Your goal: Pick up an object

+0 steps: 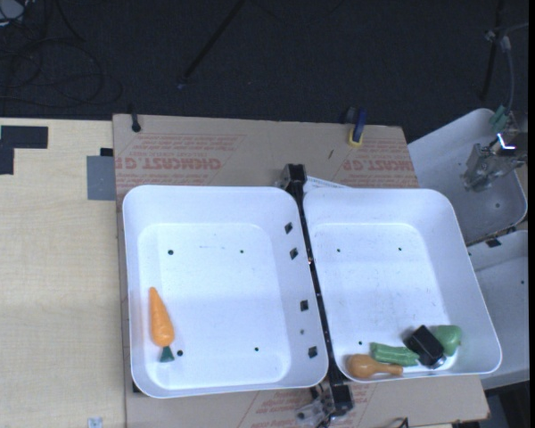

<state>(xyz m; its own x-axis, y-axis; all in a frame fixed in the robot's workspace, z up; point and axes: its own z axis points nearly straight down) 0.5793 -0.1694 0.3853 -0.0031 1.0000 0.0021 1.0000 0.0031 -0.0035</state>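
Two white bins, left (pixel 134 239) and right (pixel 464 239), sit side by side on cardboard (pixel 250 154), a black divider (pixel 305 257) between them. An orange carrot (pixel 160 318) with a green stub lies alone near the left bin's front-left corner. A black block (pixel 424 346), green pieces (pixel 394 355) and an orange gourd-like shape (pixel 372 366) cluster touching in the right bin's front corner; how the jaws stand cannot be told.

Both bins, the left bin (pixel 209 205) and the right bin (pixel 383 208), are plain white, dotted with a few small black marks. In the left lies an orange toy carrot (pixel 160 319) with a dark green stub. The right holds a green piece (pixel 393 354), a black block (pixel 424 345), a paler green lump (pixel 448 335) and an orange-tan pear-shaped toy (pixel 370 366) (all over brown cardboard (pixel 250 154) with reddish print).
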